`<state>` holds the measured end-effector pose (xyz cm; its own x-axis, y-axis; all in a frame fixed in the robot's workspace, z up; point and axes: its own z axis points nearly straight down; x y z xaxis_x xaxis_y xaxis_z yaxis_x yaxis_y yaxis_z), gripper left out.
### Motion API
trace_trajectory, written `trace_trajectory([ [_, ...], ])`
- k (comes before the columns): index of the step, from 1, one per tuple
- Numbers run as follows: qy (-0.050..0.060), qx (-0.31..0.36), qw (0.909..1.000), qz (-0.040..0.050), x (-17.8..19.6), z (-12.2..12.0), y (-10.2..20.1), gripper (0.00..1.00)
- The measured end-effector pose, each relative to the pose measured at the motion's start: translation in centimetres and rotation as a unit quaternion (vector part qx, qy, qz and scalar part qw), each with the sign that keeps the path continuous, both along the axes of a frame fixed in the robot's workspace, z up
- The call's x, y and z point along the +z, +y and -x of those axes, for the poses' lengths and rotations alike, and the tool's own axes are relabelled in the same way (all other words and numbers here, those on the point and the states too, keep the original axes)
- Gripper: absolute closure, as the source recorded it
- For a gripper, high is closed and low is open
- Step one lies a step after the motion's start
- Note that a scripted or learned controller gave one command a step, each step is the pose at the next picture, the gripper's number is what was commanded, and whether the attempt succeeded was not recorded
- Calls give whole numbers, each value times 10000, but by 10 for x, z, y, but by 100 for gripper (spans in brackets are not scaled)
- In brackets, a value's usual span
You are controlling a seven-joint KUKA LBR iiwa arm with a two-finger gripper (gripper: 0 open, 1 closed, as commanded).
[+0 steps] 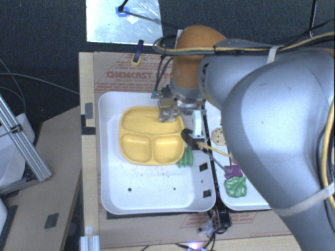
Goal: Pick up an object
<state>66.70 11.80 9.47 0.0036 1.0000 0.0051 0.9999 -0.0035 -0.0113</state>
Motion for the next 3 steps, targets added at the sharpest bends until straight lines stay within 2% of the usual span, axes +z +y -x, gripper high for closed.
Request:
trace_trajectory([
  [1,-117,59,9999,-8,142,75,36,100],
  [2,-32,49,10000,22,79,100,69,100],
  [3,-118,34,9999,-20,14,87,70,100],
])
